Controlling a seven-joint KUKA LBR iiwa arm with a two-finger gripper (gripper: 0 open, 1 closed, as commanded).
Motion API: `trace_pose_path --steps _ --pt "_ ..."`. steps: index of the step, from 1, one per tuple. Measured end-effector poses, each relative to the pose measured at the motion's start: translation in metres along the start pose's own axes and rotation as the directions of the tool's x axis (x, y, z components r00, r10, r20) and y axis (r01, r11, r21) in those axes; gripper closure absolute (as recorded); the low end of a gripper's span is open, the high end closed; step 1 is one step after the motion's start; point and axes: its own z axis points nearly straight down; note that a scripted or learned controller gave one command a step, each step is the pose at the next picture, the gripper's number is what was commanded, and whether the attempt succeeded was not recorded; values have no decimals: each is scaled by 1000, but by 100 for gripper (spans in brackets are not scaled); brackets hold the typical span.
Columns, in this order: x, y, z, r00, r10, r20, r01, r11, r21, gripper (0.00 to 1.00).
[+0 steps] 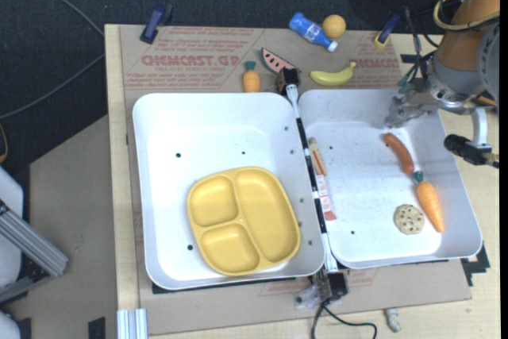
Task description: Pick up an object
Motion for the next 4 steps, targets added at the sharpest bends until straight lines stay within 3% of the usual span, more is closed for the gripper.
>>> trace_pose_path --steps 1,2,3,4 --pt "1 0 0 1000 0 -3 0 1000 2 0" --pt "77 -19 -33 1000 3 0 -3 1000 -1 0" --pt "12 -1 -60 1000 5 4 -5 1000 -4 0" --pt "18 -30 10 1000 5 2 -5 1000 0 0"
